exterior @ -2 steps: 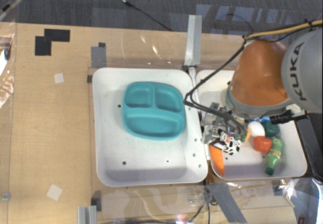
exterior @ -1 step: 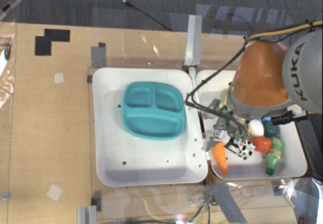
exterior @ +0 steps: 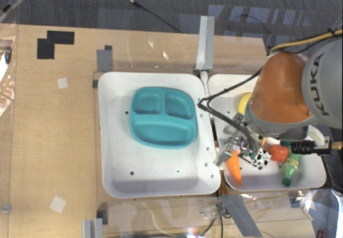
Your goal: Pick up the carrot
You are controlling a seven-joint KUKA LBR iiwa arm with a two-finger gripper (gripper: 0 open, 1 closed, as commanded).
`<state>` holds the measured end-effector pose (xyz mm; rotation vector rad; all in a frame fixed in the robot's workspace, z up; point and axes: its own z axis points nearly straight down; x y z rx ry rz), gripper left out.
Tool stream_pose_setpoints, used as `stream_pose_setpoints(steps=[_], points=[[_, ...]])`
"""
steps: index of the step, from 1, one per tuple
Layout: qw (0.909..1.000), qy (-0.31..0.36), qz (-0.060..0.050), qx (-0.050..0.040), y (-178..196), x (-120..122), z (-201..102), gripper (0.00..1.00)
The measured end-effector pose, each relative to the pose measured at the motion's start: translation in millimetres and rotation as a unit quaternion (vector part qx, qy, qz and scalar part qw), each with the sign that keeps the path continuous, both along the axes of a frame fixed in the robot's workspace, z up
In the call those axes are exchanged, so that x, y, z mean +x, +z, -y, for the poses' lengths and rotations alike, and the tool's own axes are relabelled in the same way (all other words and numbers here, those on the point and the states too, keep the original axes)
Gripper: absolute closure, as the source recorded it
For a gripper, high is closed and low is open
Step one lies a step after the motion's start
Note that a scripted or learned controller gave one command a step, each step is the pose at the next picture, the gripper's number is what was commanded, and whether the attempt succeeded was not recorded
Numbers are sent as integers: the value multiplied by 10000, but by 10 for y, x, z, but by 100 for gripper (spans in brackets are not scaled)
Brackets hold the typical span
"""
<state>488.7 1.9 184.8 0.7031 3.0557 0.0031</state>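
Carrot (exterior: 234, 169) lay in the right bin (exterior: 316, 180), close to that bin's near-left corner, its orange body pointing down toward the near rim and its top end up by the gripper (exterior: 239, 148). The gripper hung right over the carrot's upper end, at about twelve o'clock from it, and looked to touch or nearly touch it; whether the claw was apart or together could not be told, since the metal parts and cables hid it, and nothing showed the carrot between them. A small black-and-white checked tag (exterior: 259, 159) sat at two o'clock from the carrot, just beside the gripper. A red toy (exterior: 278, 153) lay at three o'clock from the gripper, and a green toy (exterior: 290, 171) with a darker green tip rested near the bin's front rim, at three o'clock from the carrot. A yellow object (exterior: 244, 103) showed at twelve o'clock from the gripper, partly hidden behind the arm (exterior: 284, 92), whose orange band and grey casing covered much of the right bin.

At nine o'clock from the carrot, across the bin wall, stood the left bin (exterior: 112, 135), holding a teal divided plate (exterior: 163, 117) in its far half. Farther off, a grey upright post (exterior: 204, 43) rose between the bins' far edges, and a black L-shaped mark (exterior: 53, 43) lay on the wooden bench (exterior: 48, 140) at the far left.
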Motion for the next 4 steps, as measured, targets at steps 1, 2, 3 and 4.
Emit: stream_pose_setpoints(steps=[1,2,3,4], points=[[10000,3,2,0,1,1,-1,0],[10000,3,2,0,1,1,-1,0],[10000,3,2,0,1,1,-1,0],[10000,3,3,0,1,1,-1,0]])
